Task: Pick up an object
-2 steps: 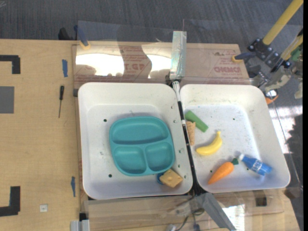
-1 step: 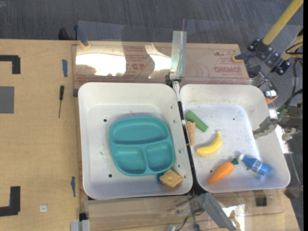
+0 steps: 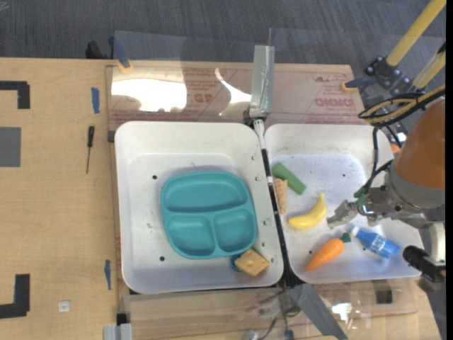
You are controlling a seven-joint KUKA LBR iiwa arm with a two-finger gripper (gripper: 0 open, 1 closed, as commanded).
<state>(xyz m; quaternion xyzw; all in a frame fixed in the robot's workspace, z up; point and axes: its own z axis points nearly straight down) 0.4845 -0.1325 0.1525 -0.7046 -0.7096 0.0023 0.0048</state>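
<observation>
The right bin (image 3: 311, 142) holds several small toys. A yellow banana (image 3: 309, 215) lies near its middle, with an orange carrot (image 3: 324, 255) in front of it. A blue bottle-like piece (image 3: 375, 244) lies to the carrot's right. A green piece (image 3: 289, 178) and a tan stick (image 3: 281, 195) rest by the bin's left wall. My gripper (image 3: 347, 214) hangs low over the right bin, just right of the banana and above the carrot's leafy end. Nothing is visibly held in it.
The left bin (image 3: 134, 190) bears a teal divided plate (image 3: 207, 213) and a tan cracker-like block (image 3: 251, 263) at its front right corner. A metal divider (image 3: 270, 190) separates the bins. Cables and yellow struts (image 3: 417, 27) crowd the far right.
</observation>
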